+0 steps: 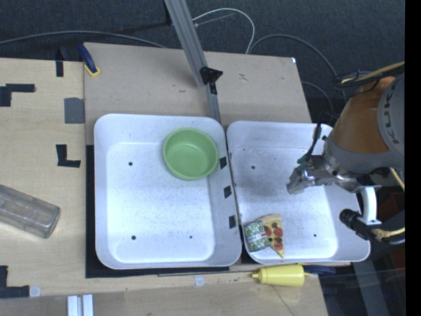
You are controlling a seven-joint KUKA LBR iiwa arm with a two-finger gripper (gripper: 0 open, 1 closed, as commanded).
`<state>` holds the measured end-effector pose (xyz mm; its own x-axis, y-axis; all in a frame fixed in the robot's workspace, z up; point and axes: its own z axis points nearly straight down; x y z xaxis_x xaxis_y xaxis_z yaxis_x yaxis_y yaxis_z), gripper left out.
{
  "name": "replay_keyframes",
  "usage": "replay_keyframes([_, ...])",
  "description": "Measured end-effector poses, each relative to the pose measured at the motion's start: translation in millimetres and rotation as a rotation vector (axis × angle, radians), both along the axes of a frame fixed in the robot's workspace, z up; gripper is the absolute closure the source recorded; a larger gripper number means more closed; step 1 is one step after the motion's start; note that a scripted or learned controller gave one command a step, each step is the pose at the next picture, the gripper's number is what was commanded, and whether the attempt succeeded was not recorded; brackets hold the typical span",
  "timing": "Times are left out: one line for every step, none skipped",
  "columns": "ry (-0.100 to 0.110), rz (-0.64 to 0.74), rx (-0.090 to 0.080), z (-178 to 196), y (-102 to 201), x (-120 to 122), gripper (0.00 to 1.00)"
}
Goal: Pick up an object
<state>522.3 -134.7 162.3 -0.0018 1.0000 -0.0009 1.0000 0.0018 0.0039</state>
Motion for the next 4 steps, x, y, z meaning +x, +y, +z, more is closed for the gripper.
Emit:
replay_keyframes([-0.002,0.0,-0.001,63,-4,2,1.0])
replay_keyframes([0.005,-0.001,0.001,63,-3,2,1.0])
replay_keyframes([0.006,0.004,0.002,52,42,25,1.0])
replay_keyframes([0.006,0.005,0.002,44,94,47,1.0])
